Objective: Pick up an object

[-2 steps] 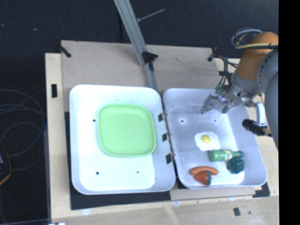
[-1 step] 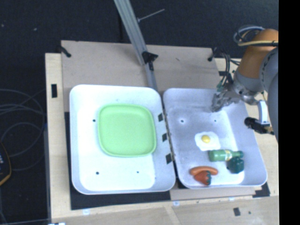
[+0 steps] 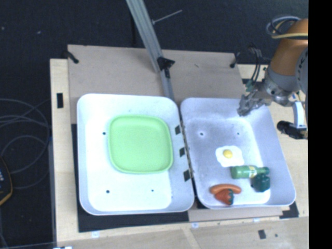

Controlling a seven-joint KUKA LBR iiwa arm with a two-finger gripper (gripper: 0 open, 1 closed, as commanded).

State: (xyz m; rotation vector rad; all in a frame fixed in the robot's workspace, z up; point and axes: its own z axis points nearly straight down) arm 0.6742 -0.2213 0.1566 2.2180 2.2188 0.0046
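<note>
Two white bins sit side by side on the bench. The left bin [image 3: 93, 191] carries a light green plate [image 3: 140, 143] lying flat near its middle, well apart from everything else. The right bin [image 3: 207, 118] holds the small items, all crowded into its near half: a fried egg toy [image 3: 229, 155], a green bottle [image 3: 248, 171] lying on its side just below the egg, a dark green lump [image 3: 261, 182] touching or nearly touching the bottle's end, and a red and orange piece [image 3: 225, 192] by the near wall.

The crowding is the main risk, in my judgement. A descent on the bottle could nudge the egg or the dark lump and come away with nothing. The egg lies flat and looks hard to get under. The red piece sits close to the wall, which could block one side of a grasp.

The gripper [image 3: 245, 107] hangs over the far right corner of the right bin, carrying nothing visible. How wide it stands I cannot tell at this scale. Every candidate lies toward the near side from it, well apart, the egg closest.
</note>
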